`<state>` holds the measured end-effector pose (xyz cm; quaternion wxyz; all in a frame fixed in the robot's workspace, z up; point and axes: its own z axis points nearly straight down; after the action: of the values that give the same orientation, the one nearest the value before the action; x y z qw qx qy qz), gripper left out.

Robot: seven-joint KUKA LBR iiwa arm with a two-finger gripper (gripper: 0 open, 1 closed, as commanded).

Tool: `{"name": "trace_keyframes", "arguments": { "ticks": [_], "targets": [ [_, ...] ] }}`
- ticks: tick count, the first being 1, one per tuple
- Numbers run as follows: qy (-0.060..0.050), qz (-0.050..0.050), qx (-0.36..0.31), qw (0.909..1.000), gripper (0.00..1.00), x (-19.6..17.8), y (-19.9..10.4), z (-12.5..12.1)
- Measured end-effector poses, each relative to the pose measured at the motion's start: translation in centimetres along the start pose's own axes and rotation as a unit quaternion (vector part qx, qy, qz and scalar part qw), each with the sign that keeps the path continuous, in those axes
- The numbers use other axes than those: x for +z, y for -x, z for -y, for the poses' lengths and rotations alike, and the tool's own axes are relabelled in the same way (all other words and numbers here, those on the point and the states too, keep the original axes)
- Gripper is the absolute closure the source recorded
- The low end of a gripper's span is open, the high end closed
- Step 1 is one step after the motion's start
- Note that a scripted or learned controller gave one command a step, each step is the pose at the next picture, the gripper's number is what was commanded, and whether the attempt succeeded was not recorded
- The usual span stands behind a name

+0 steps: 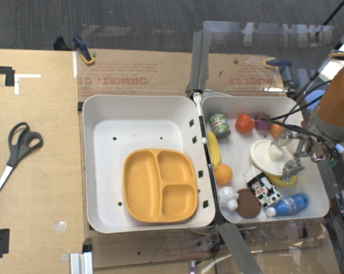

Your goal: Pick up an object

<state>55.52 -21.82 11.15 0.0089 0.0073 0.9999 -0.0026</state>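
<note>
My gripper [284, 156] hangs over the right side of the right bin [314, 210], above the right rim of a white bowl [265, 155]. Its fingers stand apart, so it is open, with nothing between them. A yellow piece [281, 181] peeks out just below the bowl. Around it lie a red tomato [245, 123], a green can [219, 124], a banana [213, 148], an orange [223, 174], a cow-patterned box [263, 191], a brown round item [248, 204] and a blue bottle [288, 205].
The left bin [103, 124] holds a yellow divided plate [160, 185]. Scissors [15, 152] lie on the bench at far left. A purple item [262, 122] and a small orange item [276, 129] sit near the right bin's back wall. Cables run across its right edge.
</note>
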Motion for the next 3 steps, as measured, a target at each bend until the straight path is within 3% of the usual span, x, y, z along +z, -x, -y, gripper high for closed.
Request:
{"name": "trace_keyframes", "arguments": {
  "ticks": [1, 2, 3],
  "targets": [
    [-0.002, 0.008, 0.081, 0.9967, 0.0, 0.4, 4.5, -2.8],
    [-0.002, 0.005, 0.154, 0.988, 0.0, 0.4, 6.9, -5.5],
    [-0.003, 0.005, 0.153, 0.9882, 1.0, -0.2, 7.0, -5.6]
  ]
}}
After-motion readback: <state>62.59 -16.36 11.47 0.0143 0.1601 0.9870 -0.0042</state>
